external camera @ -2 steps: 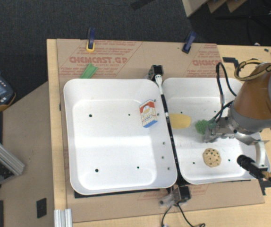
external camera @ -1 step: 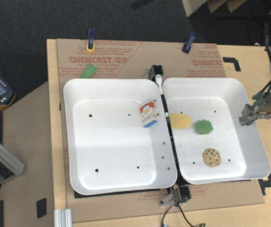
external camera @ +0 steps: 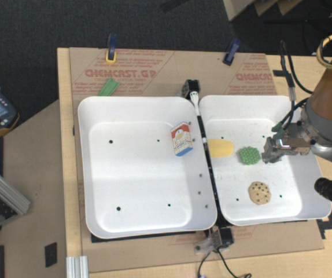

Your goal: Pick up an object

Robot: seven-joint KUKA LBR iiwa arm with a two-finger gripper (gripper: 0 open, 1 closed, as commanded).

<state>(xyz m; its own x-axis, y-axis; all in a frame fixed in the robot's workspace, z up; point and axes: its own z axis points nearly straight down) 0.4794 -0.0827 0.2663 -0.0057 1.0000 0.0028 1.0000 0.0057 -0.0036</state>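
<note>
Right bin (external camera: 305,210): green ball (external camera: 249,155), yellow piece (external camera: 220,149) and cookie (external camera: 259,193) are left lying. Gripper (external camera: 272,153) is placed beside the ball; its state cannot be told. Nothing is lifted yet.

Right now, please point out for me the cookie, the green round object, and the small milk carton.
cookie (external camera: 259,193), camera view, centre of its top face.
green round object (external camera: 249,155), camera view, middle of its bumpy top.
small milk carton (external camera: 181,139), camera view, middle of its printed front.
</note>
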